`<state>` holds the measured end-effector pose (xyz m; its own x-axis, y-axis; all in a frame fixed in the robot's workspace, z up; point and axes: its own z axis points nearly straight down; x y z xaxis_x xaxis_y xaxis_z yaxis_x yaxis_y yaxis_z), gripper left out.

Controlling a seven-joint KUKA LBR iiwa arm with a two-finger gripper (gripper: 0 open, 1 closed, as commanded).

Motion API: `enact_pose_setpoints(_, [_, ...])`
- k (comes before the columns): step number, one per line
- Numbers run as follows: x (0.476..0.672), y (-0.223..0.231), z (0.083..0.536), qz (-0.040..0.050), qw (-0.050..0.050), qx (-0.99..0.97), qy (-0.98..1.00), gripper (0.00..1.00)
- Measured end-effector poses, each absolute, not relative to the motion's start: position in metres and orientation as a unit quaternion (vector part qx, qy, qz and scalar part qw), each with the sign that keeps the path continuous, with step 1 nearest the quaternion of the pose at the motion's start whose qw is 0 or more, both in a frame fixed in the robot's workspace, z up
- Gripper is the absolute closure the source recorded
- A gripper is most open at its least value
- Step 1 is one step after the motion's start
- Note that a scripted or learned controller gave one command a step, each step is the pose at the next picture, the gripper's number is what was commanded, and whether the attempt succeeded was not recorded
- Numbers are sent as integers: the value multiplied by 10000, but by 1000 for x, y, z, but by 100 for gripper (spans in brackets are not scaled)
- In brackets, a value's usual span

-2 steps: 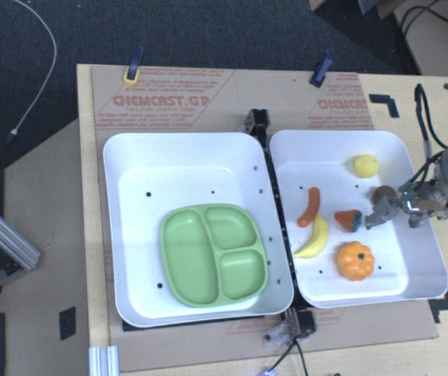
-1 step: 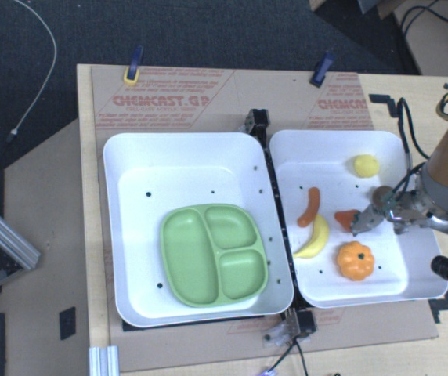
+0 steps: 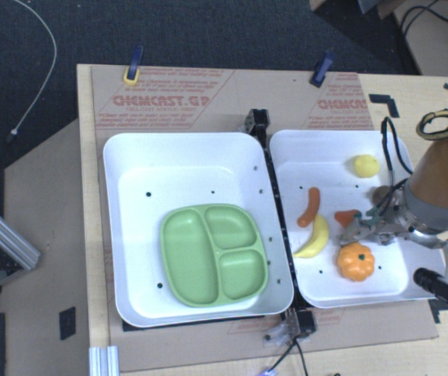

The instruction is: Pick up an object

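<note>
The pincer (image 3: 359, 227) is seen low in the right bin (image 3: 330, 288), at the frame's right; whether it is apart or together cannot be told. The orange pumpkin (image 3: 355, 262) lies just below it, the small red piece (image 3: 347, 217) just above-left.

Toy food in the right bin (image 3: 318, 288)

Orange pumpkin (image 3: 355, 262) nearest the front, yellow banana (image 3: 313, 240) beside a reddish sausage (image 3: 309, 207) — yellow lemon (image 3: 365, 165) at the back.
</note>
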<state>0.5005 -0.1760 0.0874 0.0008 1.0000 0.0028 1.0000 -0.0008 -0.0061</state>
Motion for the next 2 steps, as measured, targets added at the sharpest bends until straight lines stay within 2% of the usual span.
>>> enact_pose_setpoints(1, [502,-177,101,-3,-2,-7076,-7066,100])
enact_pose_setpoints(2, [510,-183,150,-10,-30,-7069,-7073,100])
